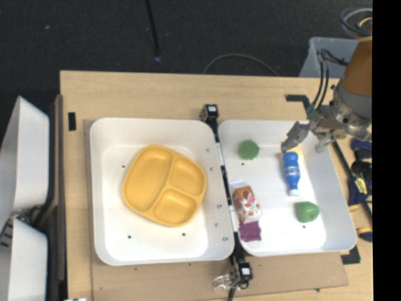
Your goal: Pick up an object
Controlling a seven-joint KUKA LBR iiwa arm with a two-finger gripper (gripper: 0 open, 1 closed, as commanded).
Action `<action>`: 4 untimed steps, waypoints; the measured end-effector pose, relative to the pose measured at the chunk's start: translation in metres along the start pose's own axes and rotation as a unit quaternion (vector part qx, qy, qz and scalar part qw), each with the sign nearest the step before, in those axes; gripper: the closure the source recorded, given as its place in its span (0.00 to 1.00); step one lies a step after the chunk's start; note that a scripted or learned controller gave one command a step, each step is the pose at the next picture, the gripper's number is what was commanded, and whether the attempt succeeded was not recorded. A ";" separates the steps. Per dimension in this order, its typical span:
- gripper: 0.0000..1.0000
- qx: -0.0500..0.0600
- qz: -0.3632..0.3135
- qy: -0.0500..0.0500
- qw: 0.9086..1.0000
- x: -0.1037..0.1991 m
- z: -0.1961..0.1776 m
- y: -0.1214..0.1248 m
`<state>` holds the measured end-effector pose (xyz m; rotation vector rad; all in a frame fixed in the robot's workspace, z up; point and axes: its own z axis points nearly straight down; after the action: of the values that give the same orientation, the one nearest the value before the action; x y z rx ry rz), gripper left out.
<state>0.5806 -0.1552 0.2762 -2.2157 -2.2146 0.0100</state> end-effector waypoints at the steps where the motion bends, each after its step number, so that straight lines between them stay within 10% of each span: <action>1: 0.00 -0.006 -0.001 -0.001 1.000 0.000 -0.007 0.002; 4: 0.00 -0.003 0.001 -0.002 1.000 0.013 0.168 0.011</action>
<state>0.5893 -0.1419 0.1082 -2.2224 -2.2182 0.0061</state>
